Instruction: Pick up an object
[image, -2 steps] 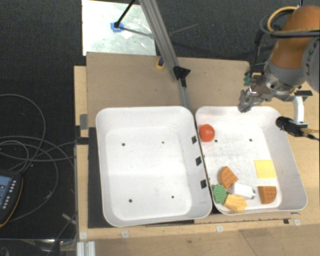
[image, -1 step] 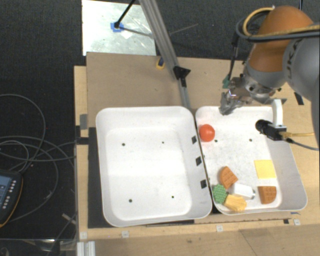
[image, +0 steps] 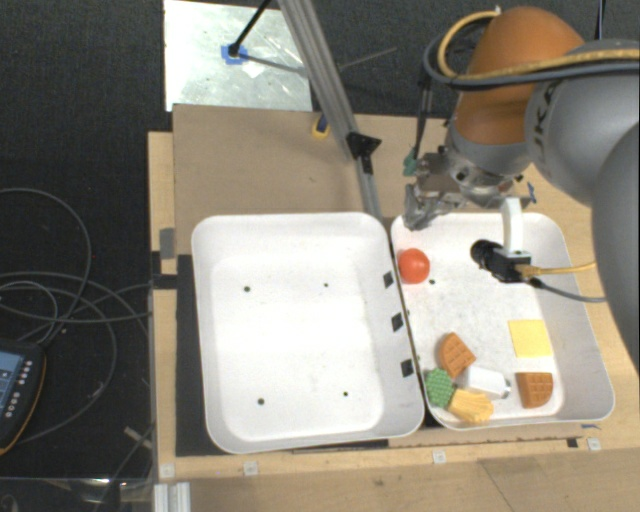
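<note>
Red ball, yellow block — white bins (black-dotted).

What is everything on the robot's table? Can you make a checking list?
Surface: wooden bench bearing two white bins; left bin, right bin.
Job's things: in the right bin, red ball, yellow block, waffle-patterned orange piece, brown piece, green piece, yellow piece, small white piece.
Clutter: nothing seen.
Grippers: gripper above the right bin's far corner, near the ball.
Cables: black loops on the floor, left; yellow cable by the arm.
Surroundings: dark floor, handheld controller.
</note>
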